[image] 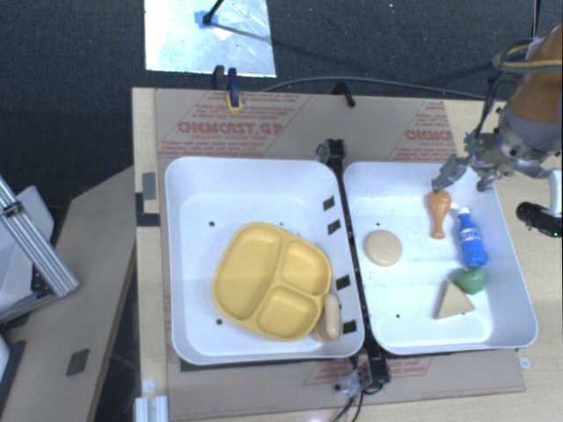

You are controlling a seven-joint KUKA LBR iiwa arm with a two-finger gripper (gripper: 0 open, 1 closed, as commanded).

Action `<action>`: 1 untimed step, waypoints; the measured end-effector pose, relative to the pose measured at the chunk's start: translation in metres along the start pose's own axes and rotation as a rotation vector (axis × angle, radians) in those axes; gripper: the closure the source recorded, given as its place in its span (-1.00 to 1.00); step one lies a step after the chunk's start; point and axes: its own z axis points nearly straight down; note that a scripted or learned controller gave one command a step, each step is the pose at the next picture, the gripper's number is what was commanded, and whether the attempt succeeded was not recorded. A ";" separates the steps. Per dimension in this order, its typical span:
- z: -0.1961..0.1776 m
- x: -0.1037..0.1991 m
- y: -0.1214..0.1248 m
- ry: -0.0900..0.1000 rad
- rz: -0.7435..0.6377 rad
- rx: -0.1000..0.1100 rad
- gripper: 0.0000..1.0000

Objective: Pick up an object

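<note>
The right bin holds an orange chicken drumstick toy, a blue bottle, a round beige cookie, a green piece and a tan wedge. My gripper hangs above the bin's far right part, just behind the drumstick, open, with nothing between its fingers. The two fingertips point down and spread apart.
The left bin holds a yellow divided plate with a beige bread-like piece at its right edge. A black clip strip runs between the bins. A metal frame stands at the far left.
</note>
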 end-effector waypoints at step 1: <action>-0.009 0.001 0.003 -0.003 -0.003 -0.013 -1.00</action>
